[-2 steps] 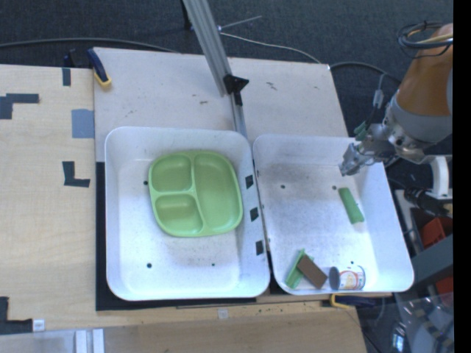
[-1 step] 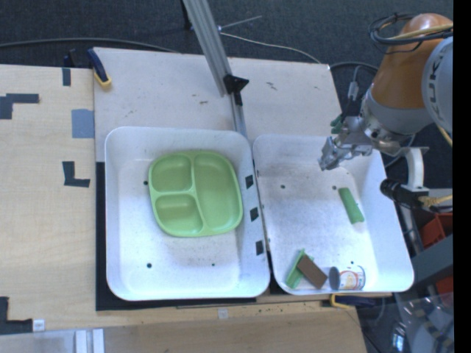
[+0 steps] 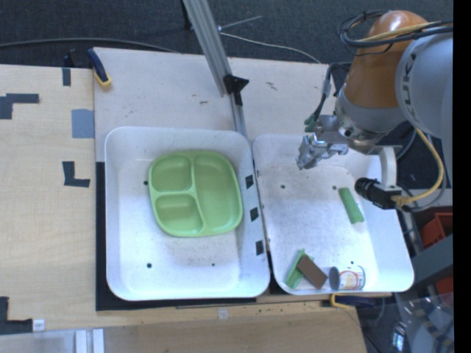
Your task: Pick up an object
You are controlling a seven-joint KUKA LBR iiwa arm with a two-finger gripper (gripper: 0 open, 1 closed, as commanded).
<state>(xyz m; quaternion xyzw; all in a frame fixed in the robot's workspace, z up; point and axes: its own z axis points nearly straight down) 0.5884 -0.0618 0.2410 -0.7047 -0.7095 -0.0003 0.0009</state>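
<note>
Bench (image 3: 169, 87) is light wood/plywood, pale panel on the left with grey and dark tape marks (image 3: 82, 122). Two shallow white bins sit on it side by side, edges touching at centre: left bin (image 3: 121, 219), right bin (image 3: 390, 248). Black mat edge shows under the left bin's left and front sides. Blue-and-yellow clamp (image 3: 99, 68) at the bench's back left edge. Slanted aluminium rail (image 3: 206, 31) comes down to the bins' junction.

I can read very little here. On my grey arm (image 3: 434, 72) part of some dark lettering shows at the picture's edge, too cropped to make out. The small can (image 3: 349, 278) has a label, too blurred to read.
</note>
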